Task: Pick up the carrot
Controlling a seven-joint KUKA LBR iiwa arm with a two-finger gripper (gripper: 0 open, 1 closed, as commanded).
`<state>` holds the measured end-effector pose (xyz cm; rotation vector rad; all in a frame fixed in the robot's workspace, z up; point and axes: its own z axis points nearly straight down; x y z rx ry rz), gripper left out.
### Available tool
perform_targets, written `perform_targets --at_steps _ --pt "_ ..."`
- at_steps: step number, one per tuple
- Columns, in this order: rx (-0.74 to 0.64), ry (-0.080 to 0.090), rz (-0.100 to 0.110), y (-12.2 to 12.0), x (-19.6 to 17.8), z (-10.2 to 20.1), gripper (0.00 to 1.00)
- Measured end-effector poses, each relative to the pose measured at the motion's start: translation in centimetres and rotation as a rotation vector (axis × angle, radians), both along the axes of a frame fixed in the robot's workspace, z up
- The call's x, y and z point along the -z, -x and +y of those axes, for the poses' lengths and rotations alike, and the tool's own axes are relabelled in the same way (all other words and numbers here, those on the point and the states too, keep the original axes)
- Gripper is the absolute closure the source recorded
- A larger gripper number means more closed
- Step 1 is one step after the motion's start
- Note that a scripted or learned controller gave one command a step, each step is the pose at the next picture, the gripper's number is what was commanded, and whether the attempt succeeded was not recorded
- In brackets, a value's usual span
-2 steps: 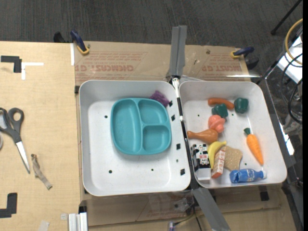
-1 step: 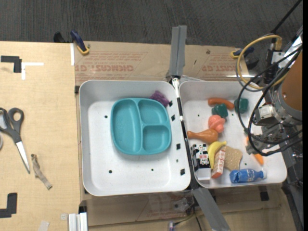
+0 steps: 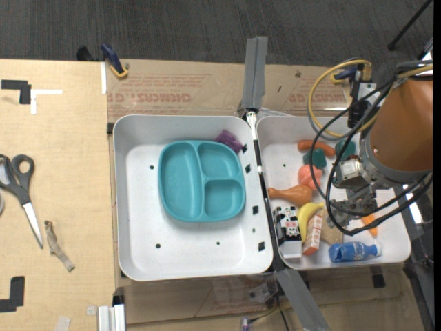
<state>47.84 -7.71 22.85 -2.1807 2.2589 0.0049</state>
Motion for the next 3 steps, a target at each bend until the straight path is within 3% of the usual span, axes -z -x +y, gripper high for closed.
perform_targets --at_steps 1,2,3 --pt "0.500 0.001 -0.003 -0.1 -7.0 -3.7 1.00" --pt "-0.304 0.000 -0.001 0.0 -1.3 2.3 1.00" --pt "-0.449 -0.001 -0.003 -1.9 -6.9 -5.2 1.00"
